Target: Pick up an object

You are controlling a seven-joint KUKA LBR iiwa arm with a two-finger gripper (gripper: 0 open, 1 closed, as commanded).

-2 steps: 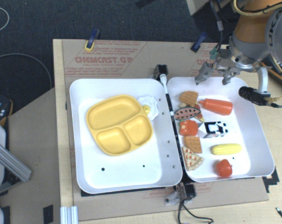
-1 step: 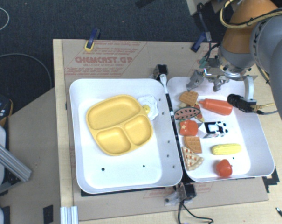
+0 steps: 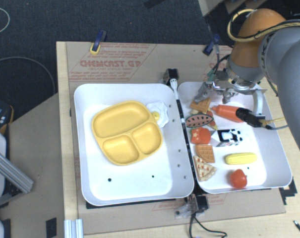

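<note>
My gripper (image 3: 233, 95) hangs over the far end of the right bin (image 3: 273, 152), its two metal fingers spread wide with nothing gripped between them. An orange carrot (image 3: 228, 112) lies just under and in front of it. A tan bread piece (image 3: 200, 104) sits by the left finger. Nearer in the same bin are a dark seeded slice (image 3: 199, 119), a red tomato piece (image 3: 201, 135), a black-and-white block (image 3: 229, 136), a waffle square (image 3: 205, 152), a pale wedge (image 3: 204, 171), a yellow corn cob (image 3: 240, 158) and a red ball (image 3: 238, 178).
The left bin (image 3: 90, 182) holds a yellow divided plate (image 3: 126, 131) and a fried egg (image 3: 157, 112) at its far right corner. A black ridge (image 3: 182, 133) separates the bins. The arm's grey body (image 3: 283, 48) looms over the right bin's far side.
</note>
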